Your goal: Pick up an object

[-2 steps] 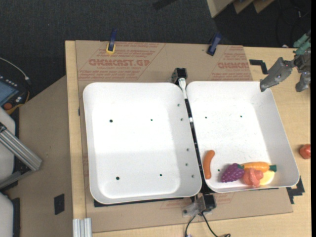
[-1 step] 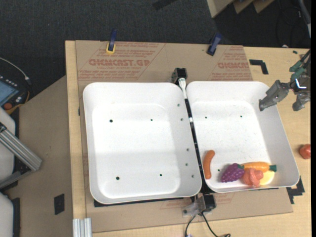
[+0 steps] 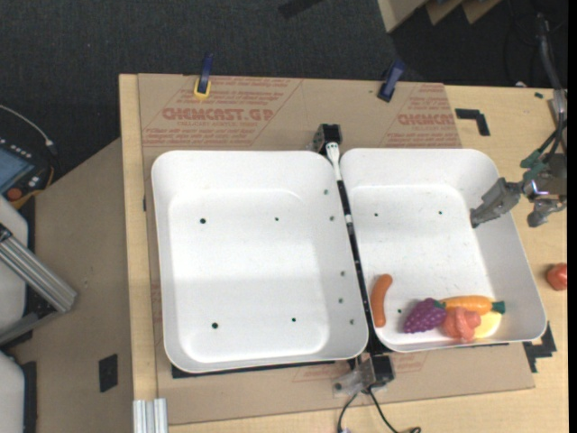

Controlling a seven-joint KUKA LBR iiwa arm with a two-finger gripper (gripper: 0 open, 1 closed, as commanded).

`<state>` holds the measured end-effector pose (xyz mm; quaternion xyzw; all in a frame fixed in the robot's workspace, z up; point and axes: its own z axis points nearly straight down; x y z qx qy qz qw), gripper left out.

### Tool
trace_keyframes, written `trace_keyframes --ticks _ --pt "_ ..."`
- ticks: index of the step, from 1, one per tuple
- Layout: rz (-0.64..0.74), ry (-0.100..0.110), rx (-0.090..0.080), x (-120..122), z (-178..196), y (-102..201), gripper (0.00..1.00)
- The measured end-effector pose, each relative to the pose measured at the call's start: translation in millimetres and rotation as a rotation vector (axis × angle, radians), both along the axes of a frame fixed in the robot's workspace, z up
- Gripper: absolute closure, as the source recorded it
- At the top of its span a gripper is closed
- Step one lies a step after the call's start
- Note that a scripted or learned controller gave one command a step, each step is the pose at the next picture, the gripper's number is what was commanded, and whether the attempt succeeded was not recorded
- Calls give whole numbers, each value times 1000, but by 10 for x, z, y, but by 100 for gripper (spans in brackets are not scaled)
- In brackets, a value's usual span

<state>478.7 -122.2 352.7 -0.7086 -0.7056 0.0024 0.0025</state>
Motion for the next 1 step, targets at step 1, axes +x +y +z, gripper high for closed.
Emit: trace_keyframes --ticks 1 --pt "6 4 3 154 -1052 286 0"
